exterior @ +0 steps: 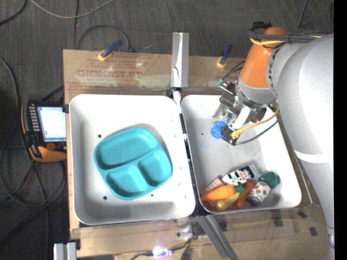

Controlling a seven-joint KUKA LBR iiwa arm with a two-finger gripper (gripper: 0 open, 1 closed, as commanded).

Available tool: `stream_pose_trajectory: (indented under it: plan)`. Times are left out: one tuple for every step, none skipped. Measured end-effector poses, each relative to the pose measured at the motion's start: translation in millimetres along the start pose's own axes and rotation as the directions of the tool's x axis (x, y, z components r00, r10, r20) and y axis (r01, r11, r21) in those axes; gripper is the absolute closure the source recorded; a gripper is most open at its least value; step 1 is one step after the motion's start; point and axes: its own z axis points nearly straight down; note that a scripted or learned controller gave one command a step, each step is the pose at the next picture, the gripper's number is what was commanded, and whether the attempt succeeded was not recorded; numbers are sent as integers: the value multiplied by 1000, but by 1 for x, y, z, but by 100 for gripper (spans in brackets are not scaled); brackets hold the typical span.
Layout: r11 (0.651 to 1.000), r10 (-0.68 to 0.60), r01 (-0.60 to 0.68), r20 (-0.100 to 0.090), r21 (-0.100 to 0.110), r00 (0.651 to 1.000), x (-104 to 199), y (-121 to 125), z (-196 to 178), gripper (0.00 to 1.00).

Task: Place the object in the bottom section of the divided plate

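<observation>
A teal divided plate (130,148) lies tilted in the left bin (89,199), with one large section at its upper left and two smaller ones along its lower right. My gripper (227,122) hangs over the upper part of the right bin (201,156), below the orange wrist band. A small blue object (218,130) sits right at the gripper's lower left tip, close to the bin floor. Whether it is held cannot be made out from this slant.
In the right bin's lower corner lies a cluster: an orange carrot-like piece (216,193), a yellow piece (227,202), a white printed box (239,175), a small can (260,191). A metal divider (180,58) stands between the bins. A handheld pendant (46,126) rests at the left.
</observation>
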Motion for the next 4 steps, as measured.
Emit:
stream_pose_trajectory:
  plan:
    - [997, 71, -71, 2, 0, 997, 57, -84, -53, 100]
    - [998, 68, -68, 3, 0, 998, 104, -155, -52, 100]
    - [1000, -1, 1, 5, 0, 1000, 118, -216, -58, 100]
    - [1000, -11, 11, 4, -3, 1000, 125, -290, -151, 100]
